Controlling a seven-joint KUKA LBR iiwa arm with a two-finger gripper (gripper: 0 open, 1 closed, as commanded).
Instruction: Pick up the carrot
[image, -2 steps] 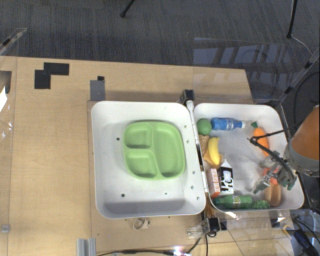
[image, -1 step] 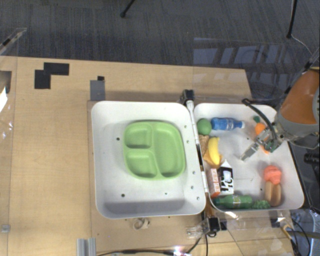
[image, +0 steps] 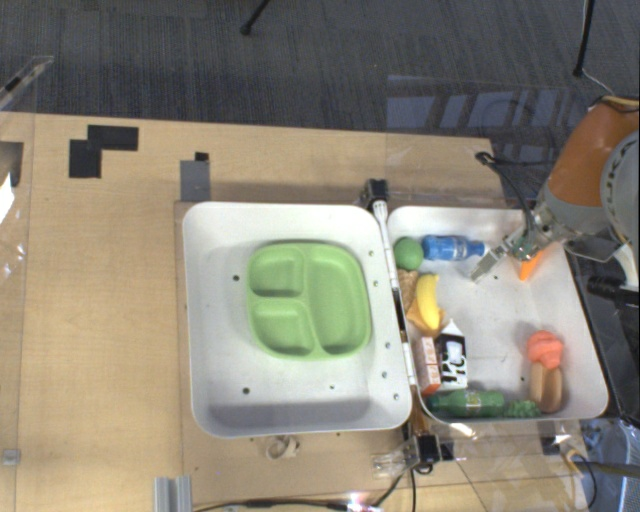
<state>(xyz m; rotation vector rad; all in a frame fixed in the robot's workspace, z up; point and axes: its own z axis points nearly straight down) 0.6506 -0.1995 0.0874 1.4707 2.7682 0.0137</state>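
The carrot (image: 531, 264) is a small orange piece at the back right of the right bin (image: 590, 330). My gripper (image: 507, 257) reaches in from the right, directly over and against the carrot's left end. Part of the carrot is hidden under the gripper, and whether it is held is unclear. The grey arm with its orange band (image: 590, 150) rises behind it at the right edge.
The right bin also holds a green ball (image: 407, 252), a blue bottle (image: 450, 247), a banana (image: 428, 302), a black-and-white carton (image: 452, 360), a green cucumber (image: 480, 404) and an orange-pink toy (image: 545, 347) above a brown bun (image: 547, 387). A green divided plate (image: 305, 300) lies in the left bin (image: 210, 330).
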